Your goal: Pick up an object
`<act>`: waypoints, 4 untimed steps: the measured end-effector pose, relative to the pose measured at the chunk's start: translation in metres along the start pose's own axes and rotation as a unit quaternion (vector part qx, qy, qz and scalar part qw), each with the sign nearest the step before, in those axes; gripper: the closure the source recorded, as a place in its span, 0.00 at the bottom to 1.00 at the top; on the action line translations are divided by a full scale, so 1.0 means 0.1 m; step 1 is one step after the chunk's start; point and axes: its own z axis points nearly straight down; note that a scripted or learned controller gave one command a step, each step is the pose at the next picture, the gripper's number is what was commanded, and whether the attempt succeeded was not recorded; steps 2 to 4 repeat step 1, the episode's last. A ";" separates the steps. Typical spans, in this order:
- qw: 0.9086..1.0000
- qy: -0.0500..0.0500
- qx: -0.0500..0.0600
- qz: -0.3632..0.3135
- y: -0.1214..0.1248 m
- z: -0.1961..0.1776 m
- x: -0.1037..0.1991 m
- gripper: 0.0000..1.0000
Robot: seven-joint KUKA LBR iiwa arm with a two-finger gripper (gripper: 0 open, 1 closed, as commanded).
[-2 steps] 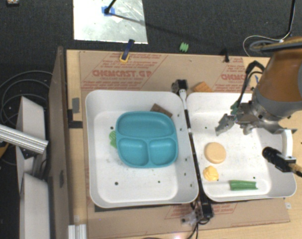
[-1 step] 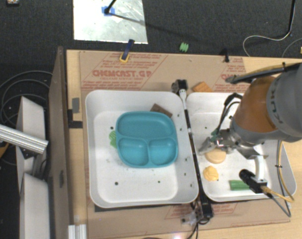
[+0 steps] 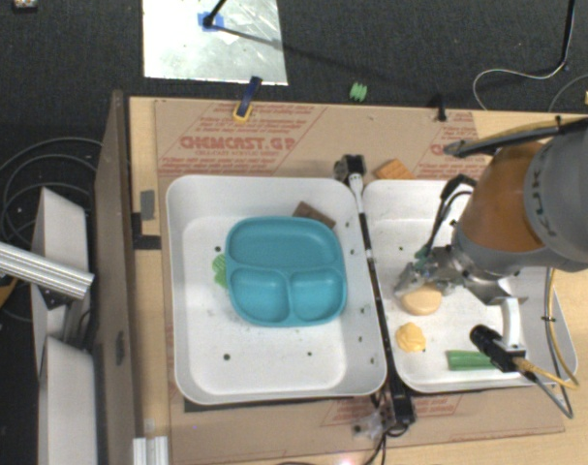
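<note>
My gripper is low in the right bin, near its left side. It hangs just above and behind a pale yellow oval object, close to or touching its top edge. A lumpy yellow piece lies in front of the oval. A green stick rests along the bin's front wall. In the left bin sits a blue divided plate, with a brown piece behind it and a green thing peeking out at its left edge.
An orange block lies on the cardboard behind the right bin. The divider between the bins runs just left of the gripper. My arm covers the right bin's right half.
</note>
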 end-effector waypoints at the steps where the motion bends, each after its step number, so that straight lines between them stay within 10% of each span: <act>1: 1.000 0.001 -0.005 -0.006 0.37 -0.96 0.76 1.00; 4: 1.000 0.001 -0.005 -0.006 0.37 -0.96 0.76 1.00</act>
